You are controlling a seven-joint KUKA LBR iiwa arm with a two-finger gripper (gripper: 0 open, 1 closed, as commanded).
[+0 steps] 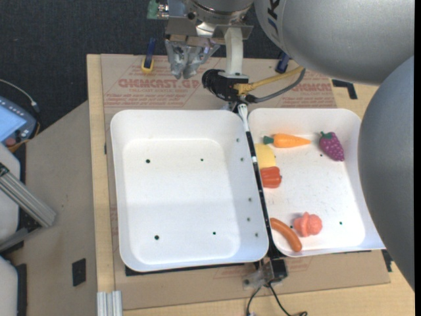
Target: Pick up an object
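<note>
At upper centre of the frame, above the far edge of the counter (105,176), you see the gripper (187,58) hanging clear of both bins; its fingers look drawn close together with nothing between them, though glare makes this uncertain. Judged from this, the pick is not yet done: no object is lifted, and all 6 candidates lie in the right bin (352,176). Left bin (125,176): smooth white plastic, shallow, rounded corners, small dark holes. Objects look like moulded toy food, glossy: orange carrot (289,139), tapered; purple grapes (332,146), knobbly; yellow piece (264,155) against the dividing wall, touching a red pepper (270,176), ribbed; pink lumpy item (307,224); orange sausage (285,234), rounded ends.
</note>
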